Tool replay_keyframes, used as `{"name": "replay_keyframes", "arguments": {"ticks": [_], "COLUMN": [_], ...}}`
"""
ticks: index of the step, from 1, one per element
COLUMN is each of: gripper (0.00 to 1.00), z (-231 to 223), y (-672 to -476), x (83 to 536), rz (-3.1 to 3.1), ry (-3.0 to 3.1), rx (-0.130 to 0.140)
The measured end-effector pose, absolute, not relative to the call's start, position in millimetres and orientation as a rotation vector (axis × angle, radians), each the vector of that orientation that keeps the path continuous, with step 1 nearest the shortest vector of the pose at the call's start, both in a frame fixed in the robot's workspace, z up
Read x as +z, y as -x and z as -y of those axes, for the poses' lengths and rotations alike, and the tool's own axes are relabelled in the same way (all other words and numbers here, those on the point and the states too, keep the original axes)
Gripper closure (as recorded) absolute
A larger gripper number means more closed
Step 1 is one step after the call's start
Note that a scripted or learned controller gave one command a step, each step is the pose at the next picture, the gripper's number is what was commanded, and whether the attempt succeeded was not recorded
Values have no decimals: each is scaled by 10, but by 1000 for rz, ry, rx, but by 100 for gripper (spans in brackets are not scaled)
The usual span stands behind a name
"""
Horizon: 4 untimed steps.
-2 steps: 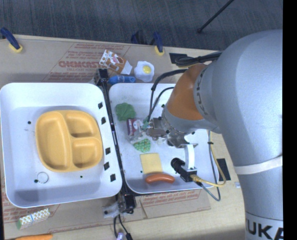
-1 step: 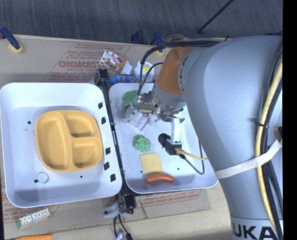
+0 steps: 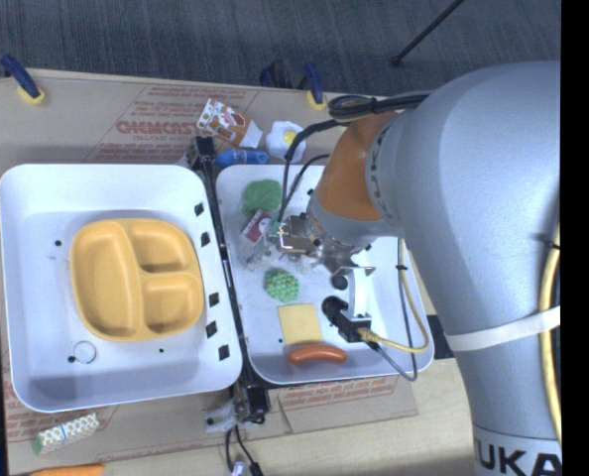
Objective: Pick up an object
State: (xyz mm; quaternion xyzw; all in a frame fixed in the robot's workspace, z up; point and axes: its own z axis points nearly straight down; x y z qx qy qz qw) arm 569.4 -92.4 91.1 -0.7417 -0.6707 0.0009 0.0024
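Gripper [image 3: 296,238] low over right white bin [image 3: 411,357], near red-white packet [image 3: 254,228] and bumpy green ball [image 3: 282,286]; likely lining up pick. Jaw state: cannot tell, wrist blocks view.

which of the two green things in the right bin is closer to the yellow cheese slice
The bumpy round green ball, sitting just above the cheese slice. The darker leafy green piece lies farther up the right bin.

Just below the claw [image 3: 275,238] lies a bumpy green ball [image 3: 282,286]; below it, a yellow cheese slice [image 3: 298,322] and a hot dog [image 3: 316,354].
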Motion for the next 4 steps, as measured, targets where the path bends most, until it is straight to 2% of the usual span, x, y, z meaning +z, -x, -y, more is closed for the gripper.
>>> {"name": "replay_keyframes", "arguments": {"ticks": [1, 2, 3, 4], "gripper": [0, 0, 100, 0], "z": [933, 1122, 1114, 1113], "y": [-6564, -5677, -5680, -5678], "x": [916, 911, 1013, 1010], "rz": [2187, 1930, 1936, 1937], "ry": [2251, 2473, 2464, 2463], "rx": [3, 5, 5, 6]}}
